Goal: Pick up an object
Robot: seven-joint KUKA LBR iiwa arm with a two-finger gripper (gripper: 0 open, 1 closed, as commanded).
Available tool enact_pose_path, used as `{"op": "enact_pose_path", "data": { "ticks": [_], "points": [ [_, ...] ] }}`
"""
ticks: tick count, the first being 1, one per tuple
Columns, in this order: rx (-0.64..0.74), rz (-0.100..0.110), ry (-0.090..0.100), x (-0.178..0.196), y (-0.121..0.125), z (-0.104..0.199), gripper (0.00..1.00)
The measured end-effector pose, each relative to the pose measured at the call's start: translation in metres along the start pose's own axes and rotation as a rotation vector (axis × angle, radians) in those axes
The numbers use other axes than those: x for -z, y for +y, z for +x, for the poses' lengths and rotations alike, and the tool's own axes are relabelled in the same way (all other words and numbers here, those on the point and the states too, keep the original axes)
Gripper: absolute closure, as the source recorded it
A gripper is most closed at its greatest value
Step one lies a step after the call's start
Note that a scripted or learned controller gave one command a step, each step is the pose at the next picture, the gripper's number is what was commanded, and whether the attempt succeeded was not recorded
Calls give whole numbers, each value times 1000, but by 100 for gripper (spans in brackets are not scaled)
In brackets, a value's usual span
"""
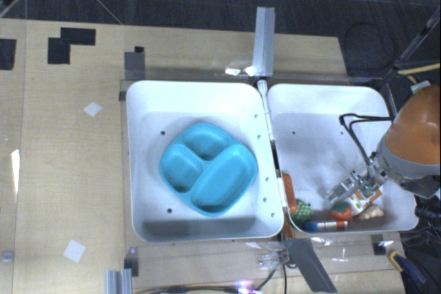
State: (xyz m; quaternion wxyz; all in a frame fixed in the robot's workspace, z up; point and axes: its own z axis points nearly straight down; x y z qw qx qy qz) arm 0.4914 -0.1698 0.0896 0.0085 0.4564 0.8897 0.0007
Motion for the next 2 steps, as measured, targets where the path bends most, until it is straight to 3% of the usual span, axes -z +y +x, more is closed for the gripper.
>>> {"op": "enact_pose_path", "data": {
  "ticks": [1, 2],
  "points": [
    [408, -5, 2, 1, 66, 43, 0],
    [174, 2, 9, 46, 104, -5, 0]
  ]
}}
